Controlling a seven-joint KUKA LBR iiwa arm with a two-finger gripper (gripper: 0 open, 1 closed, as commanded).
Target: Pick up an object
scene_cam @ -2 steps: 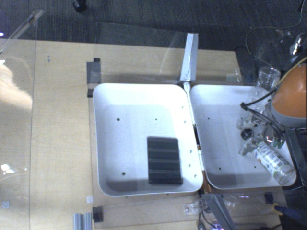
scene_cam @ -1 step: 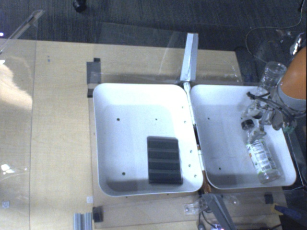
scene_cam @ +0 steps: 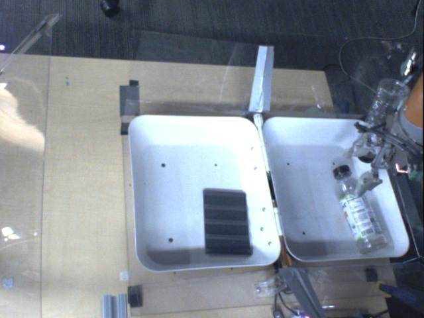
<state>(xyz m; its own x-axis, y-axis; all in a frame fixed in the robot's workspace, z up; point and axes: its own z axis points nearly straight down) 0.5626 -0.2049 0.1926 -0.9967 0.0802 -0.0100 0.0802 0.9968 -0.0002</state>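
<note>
A clear plastic bottle (scene_cam: pixel 360 216) with a dark cap (scene_cam: pixel 341 172) lies on its side along the right wall of the right bin (scene_cam: pixel 305 197), cap toward the back. My gripper (scene_cam: pixel 366 167) hangs just right of the cap, over the bottle's neck end. Its two fingers stand apart, and nothing shows between them. A black ribbed block (scene_cam: pixel 227 222) lies flat in the front half of the left bin (scene_cam: pixel 172 177).
The grey arm with its orange band (scene_cam: pixel 412 105) comes in over the right bin's far right corner. A metal divider post (scene_cam: pixel 262 85) stands behind the seam between the bins. Clamps and cables (scene_cam: pixel 298 297) sit at the bench's front edge.
</note>
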